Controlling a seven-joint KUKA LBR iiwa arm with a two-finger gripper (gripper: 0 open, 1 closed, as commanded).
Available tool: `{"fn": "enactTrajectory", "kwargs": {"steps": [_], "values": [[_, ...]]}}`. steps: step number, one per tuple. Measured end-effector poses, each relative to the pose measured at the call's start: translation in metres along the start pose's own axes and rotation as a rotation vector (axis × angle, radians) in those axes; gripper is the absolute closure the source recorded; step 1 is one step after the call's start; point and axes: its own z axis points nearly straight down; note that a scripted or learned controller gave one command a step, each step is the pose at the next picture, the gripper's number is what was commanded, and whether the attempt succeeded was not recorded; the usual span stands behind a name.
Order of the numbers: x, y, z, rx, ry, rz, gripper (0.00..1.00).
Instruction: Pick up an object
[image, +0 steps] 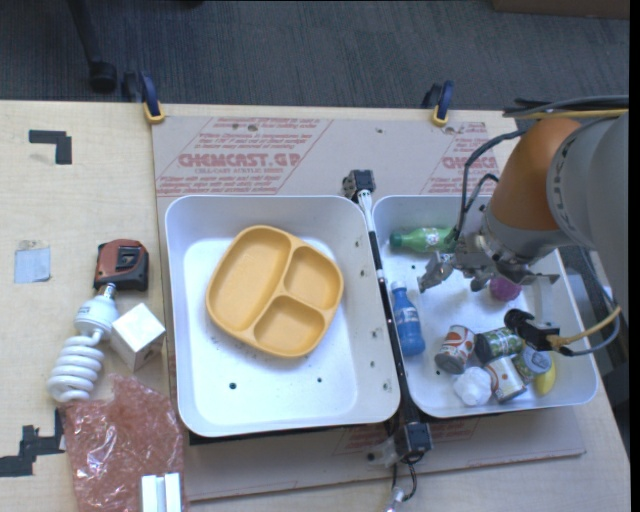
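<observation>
1. We are seeing the pincer (452, 268) hanging over the upper part of the right bin (580, 398), at the right of the frame; we cannot tell how it is set.
2. We are taking the green bottle (422, 238) as the nearest object. It is lying just up and left of the pincer, with its long axis running left to right.
3. The blue bottle (405, 318) is lying lower left, along the bin's left wall; its long axis is running top to bottom.
4. A pink object (504, 289) is sitting just right of the pincer, and cans (500, 352) are crowding the lower right.
5. The yellow tray (275, 290) is resting in the left bin (200, 400).
</observation>
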Motion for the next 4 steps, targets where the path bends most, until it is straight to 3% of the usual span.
{"fn": "enactTrajectory", "kwargs": {"steps": [1, 2, 3, 4], "values": [[-0.001, 0.001, -0.010, -0.001, -0.001, 0.000, 1.00], [0.000, 0.001, -0.010, -0.001, -0.001, 0.000, 0.00], [0.015, 0.016, 0.000, 0.000, 0.000, -0.004, 0.00], [0.007, -0.063, 0.000, 0.001, 0.001, 0.000, 0.00]]}}
